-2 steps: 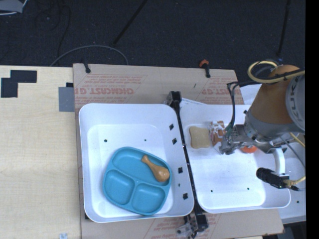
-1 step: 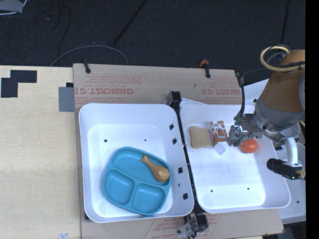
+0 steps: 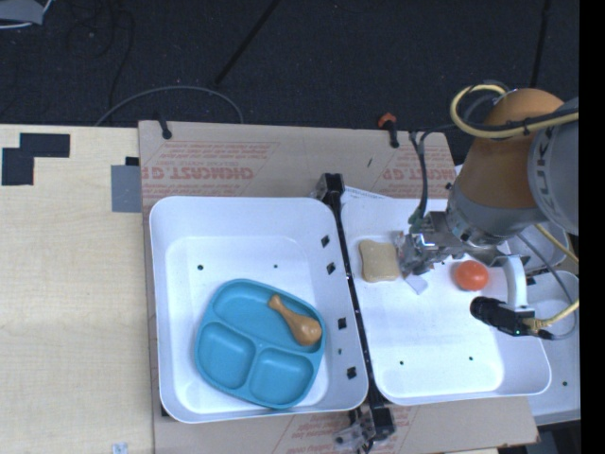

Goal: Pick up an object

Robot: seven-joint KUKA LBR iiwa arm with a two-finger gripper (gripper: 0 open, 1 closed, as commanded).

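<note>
From my console I saw two white bins: the left bin point(image 3: 175, 253) held a sky-blue divided tray point(image 3: 236, 357), and on it, toward two o'clock from the tray's middle, a tan-orange drumstick point(image 3: 295, 320). The right bin point(image 3: 444, 367) showed a pale beige, bread-coloured piece point(image 3: 380, 262) at its ten o'clock corner and a red-orange ball point(image 3: 470, 275) at about two o'clock. The arm point(image 3: 510, 168) was grey with a broad orange band. Brown cardboard point(image 3: 265, 164) with faded red lettering lay under the bins, on a pale wood-grain bench point(image 3: 66, 301) marked with black and grey blocks at eleven o'clock.
</note>
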